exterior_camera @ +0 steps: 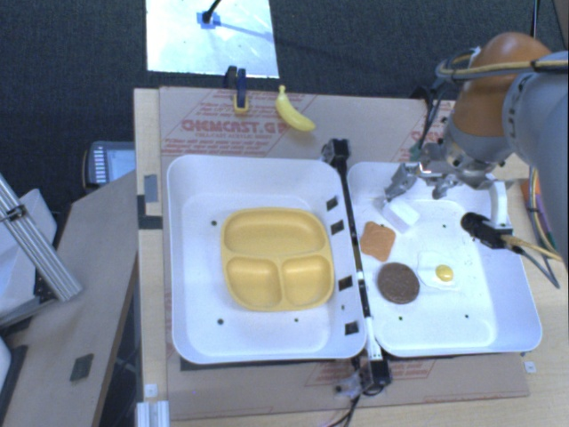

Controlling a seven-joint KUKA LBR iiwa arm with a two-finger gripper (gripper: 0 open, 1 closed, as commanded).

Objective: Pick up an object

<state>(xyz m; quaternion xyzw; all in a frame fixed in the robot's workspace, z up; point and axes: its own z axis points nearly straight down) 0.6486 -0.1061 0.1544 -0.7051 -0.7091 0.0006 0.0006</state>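
Observation:
In the right bin [507, 318], near its back left corner, lies a small white block [400, 213]. In front of it are an orange-brown toast slice [378, 240], a round brown patty [398, 284] and a fried egg [440, 274]. My gripper [420, 183] hangs over the back of this bin, just behind and to the right of the white block. It is open, its fingers spread with nothing between them. The grey arm with its orange band comes in from the upper right.
The left bin [191, 238] holds a yellow divided plate [271, 258]. A banana [293, 112] lies on the cardboard behind the bins, next to a yellow-and-blue clamp [238, 89]. A black divider [347, 238] separates the two bins.

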